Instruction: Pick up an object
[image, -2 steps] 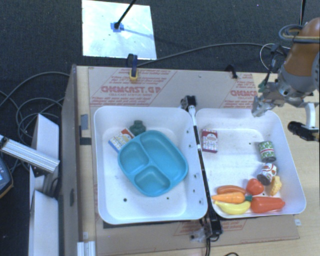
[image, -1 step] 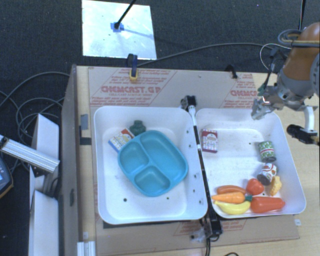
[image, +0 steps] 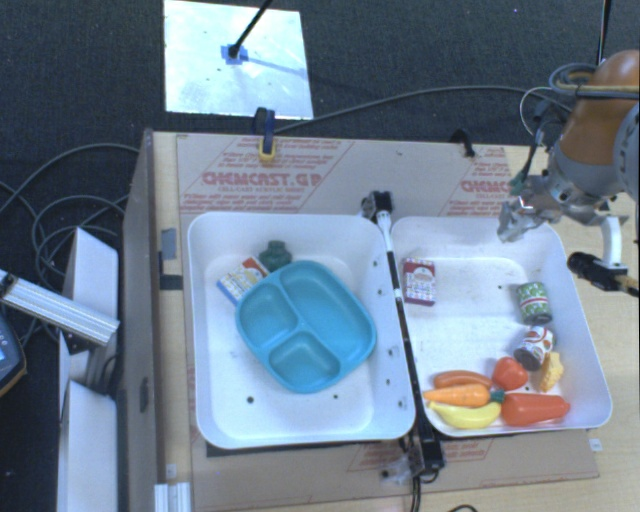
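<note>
My gripper (image: 512, 222) hangs over the far right corner of the right bin (image: 470, 330), above its back rim, with nothing visibly in it. In this bin lie a small red box (image: 419, 281) near the divider, a green can (image: 533, 300) and a second can (image: 533, 347) by the right wall. At the front sit a red tomato (image: 509, 373), a yellow cheese wedge (image: 551, 371), an orange sausage-shaped piece (image: 460, 380), a banana (image: 466, 414) and a red pepper (image: 536, 407). The nearest thing, the green can, is well below the gripper in the view.
The left bin (image: 225, 400) holds a blue divided plate (image: 305, 325), a small striped box (image: 241, 281) and a dark green object (image: 275, 254). A black divider (image: 395, 300) runs between the bins. Cables and a clamp (image: 265, 135) lie beyond the back edge.
</note>
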